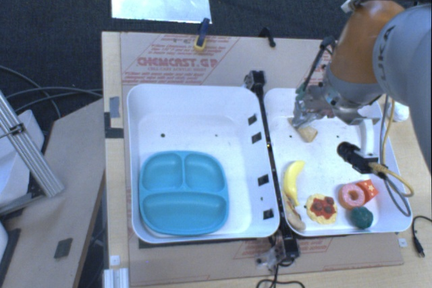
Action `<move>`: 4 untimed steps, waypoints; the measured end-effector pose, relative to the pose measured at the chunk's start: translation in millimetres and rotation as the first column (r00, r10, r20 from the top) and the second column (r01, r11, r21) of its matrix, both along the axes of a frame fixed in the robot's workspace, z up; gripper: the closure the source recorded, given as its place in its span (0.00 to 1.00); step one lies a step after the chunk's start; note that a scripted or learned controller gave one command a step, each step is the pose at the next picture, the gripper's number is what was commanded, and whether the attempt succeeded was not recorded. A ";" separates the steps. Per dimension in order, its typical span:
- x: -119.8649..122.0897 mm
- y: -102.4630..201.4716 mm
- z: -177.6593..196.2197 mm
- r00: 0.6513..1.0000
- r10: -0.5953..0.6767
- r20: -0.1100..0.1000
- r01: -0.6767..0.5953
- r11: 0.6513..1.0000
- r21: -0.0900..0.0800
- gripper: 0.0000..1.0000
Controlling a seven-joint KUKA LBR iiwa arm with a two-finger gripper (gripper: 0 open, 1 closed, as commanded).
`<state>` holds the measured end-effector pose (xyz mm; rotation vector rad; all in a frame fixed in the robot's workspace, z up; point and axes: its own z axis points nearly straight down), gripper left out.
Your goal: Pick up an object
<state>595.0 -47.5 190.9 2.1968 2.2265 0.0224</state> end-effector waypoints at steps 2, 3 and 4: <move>-61.5 79.3 -7.2 1.000 -0.002 -0.016 0.002 1.000 0.000 1.00; -20.5 129.0 100.2 1.000 -0.002 -0.004 0.002 1.000 0.003 1.00; -110.8 110.2 19.1 0.999 -0.014 -0.032 0.014 1.000 -0.001 1.00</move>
